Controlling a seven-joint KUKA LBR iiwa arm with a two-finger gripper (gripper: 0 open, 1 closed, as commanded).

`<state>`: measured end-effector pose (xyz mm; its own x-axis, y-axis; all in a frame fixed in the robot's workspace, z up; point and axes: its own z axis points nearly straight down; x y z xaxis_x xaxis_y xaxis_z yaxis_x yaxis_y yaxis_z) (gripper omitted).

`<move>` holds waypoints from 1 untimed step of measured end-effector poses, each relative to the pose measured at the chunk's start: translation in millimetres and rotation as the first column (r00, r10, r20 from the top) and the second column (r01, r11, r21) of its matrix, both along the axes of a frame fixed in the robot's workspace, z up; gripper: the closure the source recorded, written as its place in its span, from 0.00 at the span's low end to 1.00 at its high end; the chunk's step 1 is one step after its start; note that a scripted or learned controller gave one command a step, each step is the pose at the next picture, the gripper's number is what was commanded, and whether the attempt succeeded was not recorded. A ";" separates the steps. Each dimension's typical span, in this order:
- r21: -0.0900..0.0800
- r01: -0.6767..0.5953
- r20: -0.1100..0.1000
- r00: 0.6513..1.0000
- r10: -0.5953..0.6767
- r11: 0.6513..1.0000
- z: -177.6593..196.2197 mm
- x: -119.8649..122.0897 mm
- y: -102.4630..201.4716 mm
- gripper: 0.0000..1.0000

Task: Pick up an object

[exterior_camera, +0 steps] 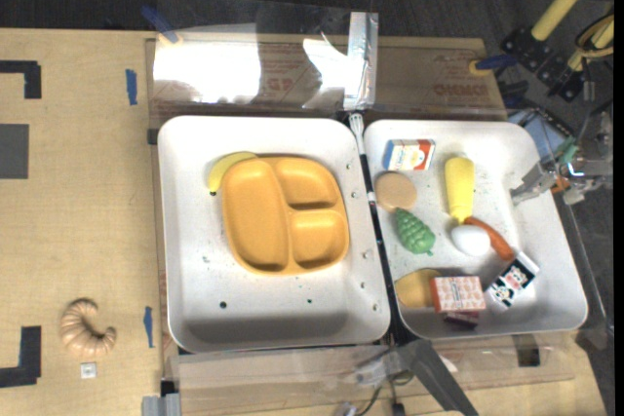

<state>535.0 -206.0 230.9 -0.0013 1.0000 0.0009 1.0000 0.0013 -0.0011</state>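
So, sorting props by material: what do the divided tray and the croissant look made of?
The divided tray looks like moulded plastic: even orange-yellow, matte, rounded compartment edges. The croissant on the bench seems a plastic or rubber toy, judging by its smooth ridged segments, though that stays uncertain.

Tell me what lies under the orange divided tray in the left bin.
A yellow banana-shaped piece pokes out from under the orange divided tray at its upper-left edge. The rest of it, and anything else beneath, is covered.

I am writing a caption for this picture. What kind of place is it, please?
Probably a robotics lab test bench, not a kitchen: two white bins sit taped to a cardboard-covered bench, holding toy food like a plastic corn cob and an orange divided plate, with a gripper reaching in.
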 end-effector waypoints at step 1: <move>0.001 0.258 -0.008 0.966 -0.258 0.966 -104.8 45.1 87.9 0.00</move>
<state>580.1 -118.1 126.1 0.2567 0.9665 0.0019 0.9665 -0.2567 -0.0096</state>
